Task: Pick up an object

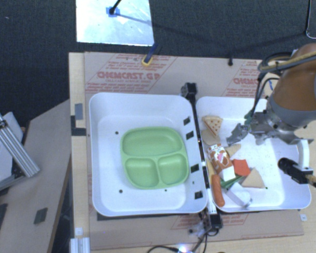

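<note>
Arm enters from the right, over the right bin [292, 196]; pincer [241, 133] sits above the bin's upper middle, tilted toward the food pile; whether its jaws are open or closed cannot be told from this angle, and nothing is seen gripped. Candidates lie along the bin's left side: sandwich wedge [213, 125] near the top, carrot [217, 190] at the bottom left, red block [241, 167] and cheese wedge [254, 179] mid-bin. Left bin [102, 157] holds a green tray [152, 157]. Step looks like approach, pick not yet made; next move calls for choosing one piece, lining up and descending onto it.
</note>
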Controlling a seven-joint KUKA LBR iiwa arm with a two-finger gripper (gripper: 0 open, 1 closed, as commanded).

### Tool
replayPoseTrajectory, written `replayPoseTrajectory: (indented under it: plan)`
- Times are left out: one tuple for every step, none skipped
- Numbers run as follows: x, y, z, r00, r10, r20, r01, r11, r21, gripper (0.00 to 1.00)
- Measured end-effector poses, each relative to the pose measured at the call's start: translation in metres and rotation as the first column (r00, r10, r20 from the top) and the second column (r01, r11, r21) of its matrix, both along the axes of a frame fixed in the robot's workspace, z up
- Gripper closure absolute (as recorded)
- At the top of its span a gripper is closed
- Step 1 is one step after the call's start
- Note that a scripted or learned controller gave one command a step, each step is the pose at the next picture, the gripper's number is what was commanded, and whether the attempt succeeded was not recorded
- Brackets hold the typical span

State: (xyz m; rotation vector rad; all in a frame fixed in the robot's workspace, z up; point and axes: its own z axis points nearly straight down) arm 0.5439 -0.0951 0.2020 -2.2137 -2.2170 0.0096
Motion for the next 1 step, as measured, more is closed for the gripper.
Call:
replayPoseTrajectory:
  plan:
    - [0.0027,0.0,0.0054,1.0,0.002,0.012,-0.002,1.0,-0.001,0.0]
